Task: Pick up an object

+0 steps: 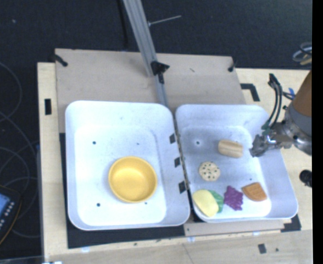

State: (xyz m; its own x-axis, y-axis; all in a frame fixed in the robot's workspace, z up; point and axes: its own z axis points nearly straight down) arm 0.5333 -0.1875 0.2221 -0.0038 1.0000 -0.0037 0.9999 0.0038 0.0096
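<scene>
The right bin [271, 175] holds a tan bread roll [230, 148], a round cookie [209, 171], a yellow-green piece [207, 202], a purple grape bunch [233, 197] and an orange piece [255, 192]. My gripper [260, 146] hangs at the bin's right side, just right of the bread roll and apart from it. Nothing shows between its tips.
The left bin [84, 125] carries a yellow bowl [132, 179]. A grey metal rail [142, 34] slants down from the top to the gap between the bins. Cables [276, 100] run along the arm at the right.
</scene>
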